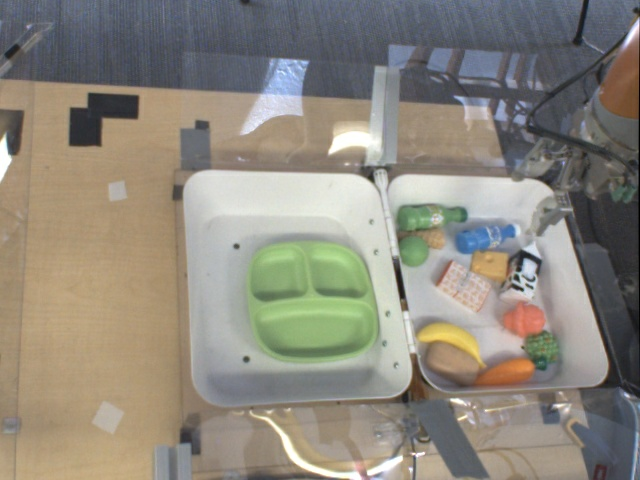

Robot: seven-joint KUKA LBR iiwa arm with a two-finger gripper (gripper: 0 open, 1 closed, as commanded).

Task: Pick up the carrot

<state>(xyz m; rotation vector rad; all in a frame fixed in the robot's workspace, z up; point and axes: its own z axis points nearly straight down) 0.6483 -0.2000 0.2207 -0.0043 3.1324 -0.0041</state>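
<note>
In the right bin, no label is legible.

One camera hangs above the bench and looks down at a slant — far enough back to take in both white bins, the left bin and the right bin, side by side. Grey floor runs along the top, and the arm enters at the right edge.

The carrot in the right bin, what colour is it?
Orange, seen in the camera view: the carrot.
</note>
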